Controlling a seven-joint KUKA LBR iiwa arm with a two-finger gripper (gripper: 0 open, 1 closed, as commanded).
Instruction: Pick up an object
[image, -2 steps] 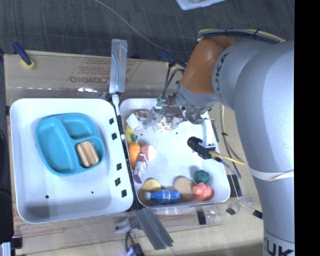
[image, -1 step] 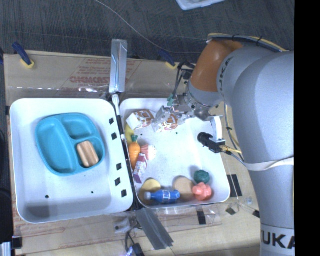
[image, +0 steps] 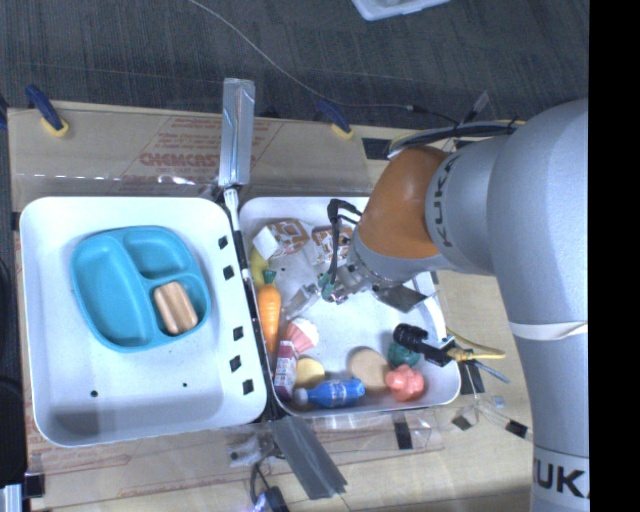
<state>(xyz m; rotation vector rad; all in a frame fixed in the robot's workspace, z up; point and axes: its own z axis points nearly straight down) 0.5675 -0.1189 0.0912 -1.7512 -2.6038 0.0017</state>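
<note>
Illumination is even and moderately bright from overhead. The left bin (image: 50, 330) shows a soft shadow at lower left. Focus is slightly soft throughout; the arm (image: 520, 200) shows mild glare.

Two bins sit side by side on the tabletop (image: 480, 300). The left bin (image: 60, 400) holds a tray (image: 120, 290), and a bun (image: 176, 307) lies in the tray's right compartment. The right bin (image: 440, 385) is crowded: a carrot (image: 269, 312) lies along its left wall, a bottle (image: 336, 392) along its near wall, packets (image: 290, 236) at the far end. The arm (image: 520, 200) reaches in from the right, its gripper (image: 335, 285) over the bin's middle.
</note>
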